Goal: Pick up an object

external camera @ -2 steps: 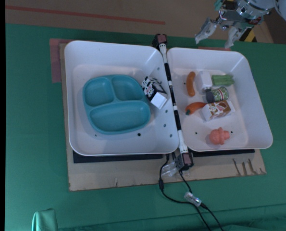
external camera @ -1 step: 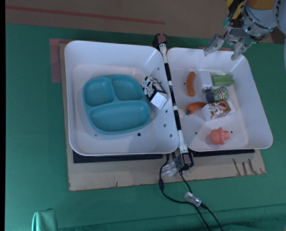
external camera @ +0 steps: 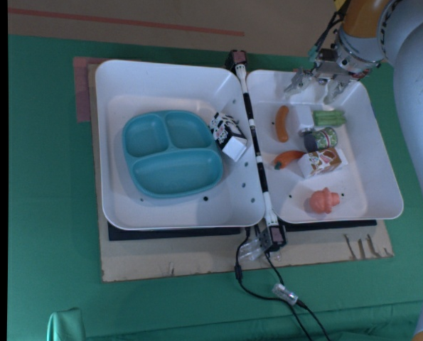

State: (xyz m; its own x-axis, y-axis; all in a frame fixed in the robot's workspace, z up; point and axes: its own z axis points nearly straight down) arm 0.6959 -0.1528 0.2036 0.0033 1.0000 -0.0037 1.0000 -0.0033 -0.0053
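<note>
The end effector (external camera: 316,85) hovers spread wide and empty at the right white bin's (external camera: 382,155) far edge. Just below lies the small green plastic cucumber (external camera: 328,118) — light, rigid, slippery — best pinched across its middle.

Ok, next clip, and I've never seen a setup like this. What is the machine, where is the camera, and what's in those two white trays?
One fixed camera looks down at a slant on a bench. The grey arm with an orange band enters from the right; its gripper hangs open over the far edge of the right bin, holding nothing. That bin holds toy food: a sausage, a carrot, a green vegetable, a small can, a carton and a pink figure. The left bin holds a teal divided plate and a black-and-white carton.
</note>
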